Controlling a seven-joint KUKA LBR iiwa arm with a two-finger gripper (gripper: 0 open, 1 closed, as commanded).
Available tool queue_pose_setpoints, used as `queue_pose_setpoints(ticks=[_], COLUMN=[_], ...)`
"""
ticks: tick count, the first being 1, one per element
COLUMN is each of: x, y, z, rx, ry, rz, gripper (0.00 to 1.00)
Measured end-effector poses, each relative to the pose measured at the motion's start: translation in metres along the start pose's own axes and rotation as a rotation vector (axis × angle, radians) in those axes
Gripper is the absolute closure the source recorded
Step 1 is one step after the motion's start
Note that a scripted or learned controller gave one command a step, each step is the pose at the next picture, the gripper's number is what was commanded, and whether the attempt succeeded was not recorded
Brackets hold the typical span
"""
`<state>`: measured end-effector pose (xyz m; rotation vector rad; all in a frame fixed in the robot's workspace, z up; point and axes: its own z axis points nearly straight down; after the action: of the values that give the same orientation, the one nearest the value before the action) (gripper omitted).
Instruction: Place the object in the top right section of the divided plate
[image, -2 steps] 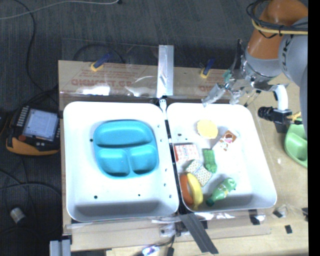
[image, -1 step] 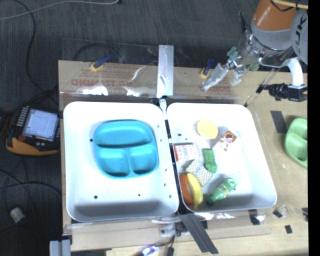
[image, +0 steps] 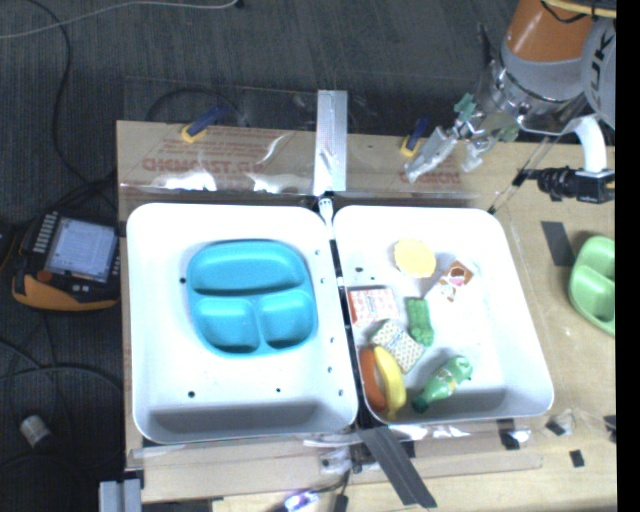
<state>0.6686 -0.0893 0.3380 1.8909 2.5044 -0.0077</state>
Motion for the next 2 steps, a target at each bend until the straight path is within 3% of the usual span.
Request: queue_pose_setpoints(ticks=[1,2], x=[0.0252,0.0252], y=[0.0052,0.0052], z=[-0.0368,-0.0367], rx=[-0.002,-0.002], ry=[0.002,0.002], rz=[-0.197,-0.197], gripper=[0.0,0.0])
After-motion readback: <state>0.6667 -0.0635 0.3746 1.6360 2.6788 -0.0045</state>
